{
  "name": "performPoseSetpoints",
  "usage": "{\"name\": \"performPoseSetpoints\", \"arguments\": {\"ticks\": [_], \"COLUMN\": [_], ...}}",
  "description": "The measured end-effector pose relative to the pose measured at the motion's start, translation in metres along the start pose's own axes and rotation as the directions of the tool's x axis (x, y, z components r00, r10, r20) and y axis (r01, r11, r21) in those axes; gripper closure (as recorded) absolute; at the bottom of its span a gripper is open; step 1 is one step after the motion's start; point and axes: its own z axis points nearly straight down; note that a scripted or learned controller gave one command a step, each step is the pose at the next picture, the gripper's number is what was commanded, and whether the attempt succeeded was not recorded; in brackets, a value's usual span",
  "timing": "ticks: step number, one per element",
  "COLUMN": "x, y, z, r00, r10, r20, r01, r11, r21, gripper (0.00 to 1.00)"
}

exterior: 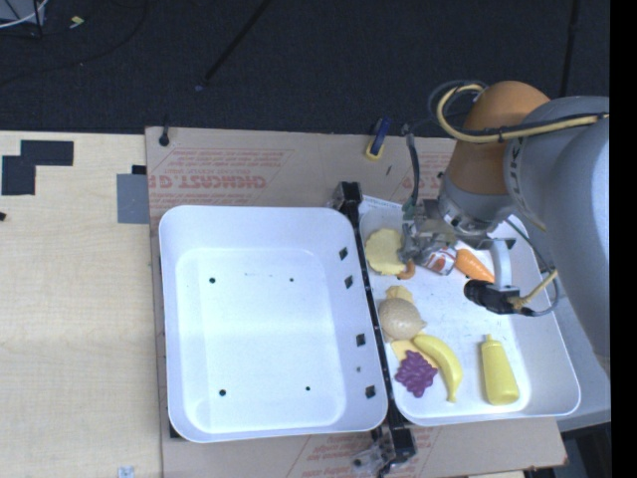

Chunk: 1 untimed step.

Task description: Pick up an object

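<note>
1. Reaching in from the right, the arm (518, 157) is hanging its fingers (418, 242) low over the right bin (557, 386).
2. They are sitting just beside a yellow round toy (383, 252); I cannot tell how wide they are.
3. A banana (441, 362), purple grapes (416, 372) and a yellow bottle (498, 369) are lying nearer the front.

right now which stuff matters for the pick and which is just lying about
For the pick:
gripper, low in the right bin
yellow round piece beside it
orange piece

Lying about:
banana
grapes
mustard bottle
tan piece
left bin
</note>
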Motion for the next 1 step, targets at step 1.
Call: {"name": "performPoseSetpoints", "arguments": {"ticks": [1], "x": [0.0219], "y": [0.0012], "z": [-0.0632], "r00": [1.000], "r10": [-0.001], "r20": [-0.002], "r01": [0.001], "r11": [1.000], "r21": [-0.009], "gripper": [1.00]}}
